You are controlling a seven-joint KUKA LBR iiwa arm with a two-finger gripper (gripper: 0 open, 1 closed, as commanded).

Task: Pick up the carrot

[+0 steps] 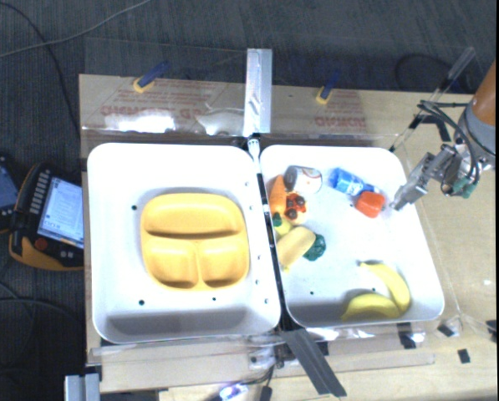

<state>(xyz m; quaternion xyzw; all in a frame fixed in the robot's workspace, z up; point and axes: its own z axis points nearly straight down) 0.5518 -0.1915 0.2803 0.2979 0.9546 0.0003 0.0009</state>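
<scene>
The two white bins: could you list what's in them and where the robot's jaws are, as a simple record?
left bin: a yellow divided tray
right bin: carrot by the dividing wall, banana at the near right corner, blue item, orange-red item, green item, pale yellow item
gripper: at the right bin's right edge, beside the orange-red item, far from the carrot
jaws: too small to tell open or shut
carrot status: lying in the bin, not picked up

bench (pixel 450 249): pale wood, under the gripper (pixel 399 200)
left bin (pixel 107 249): on bench, far from gripper
right bin (pixel 416 249): on bench, just beside gripper
</scene>
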